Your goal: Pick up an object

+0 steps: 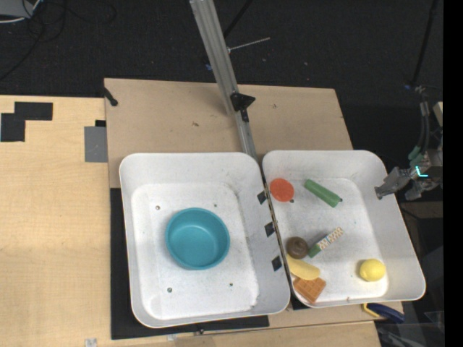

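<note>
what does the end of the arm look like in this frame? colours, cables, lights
At the view's right edge the gripper is a dark grey, angular piece, tapering to a point over the right bin's rim. Behind it sits lighter grey hardware with a small cyan-green light and thin dark cables rising from it. It is too small and dim to tell markings.

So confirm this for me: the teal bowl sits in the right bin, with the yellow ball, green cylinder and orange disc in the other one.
Not quite. The camera view shows the teal bowl in the left bin, not the right one. The yellow ball, green cylinder and orange disc do lie in the other one, the right bin.
</note>
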You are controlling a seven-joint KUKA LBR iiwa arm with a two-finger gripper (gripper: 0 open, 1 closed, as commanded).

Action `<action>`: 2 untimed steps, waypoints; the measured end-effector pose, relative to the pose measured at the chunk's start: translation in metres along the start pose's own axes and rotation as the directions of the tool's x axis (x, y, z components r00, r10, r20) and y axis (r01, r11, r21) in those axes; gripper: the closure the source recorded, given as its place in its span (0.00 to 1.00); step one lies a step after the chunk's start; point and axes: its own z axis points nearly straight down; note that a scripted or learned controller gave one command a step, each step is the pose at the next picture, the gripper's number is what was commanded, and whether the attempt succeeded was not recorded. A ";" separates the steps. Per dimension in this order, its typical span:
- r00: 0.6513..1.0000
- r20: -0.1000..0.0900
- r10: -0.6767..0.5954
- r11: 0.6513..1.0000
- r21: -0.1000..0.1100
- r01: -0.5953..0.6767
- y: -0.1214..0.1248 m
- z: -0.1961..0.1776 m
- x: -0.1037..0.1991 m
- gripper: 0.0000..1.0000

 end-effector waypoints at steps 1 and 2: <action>1.000 0.000 0.000 1.000 0.000 0.000 0.000 0.000 0.000 0.00; 1.000 -0.001 -0.001 1.000 0.004 0.001 0.009 0.053 0.004 0.00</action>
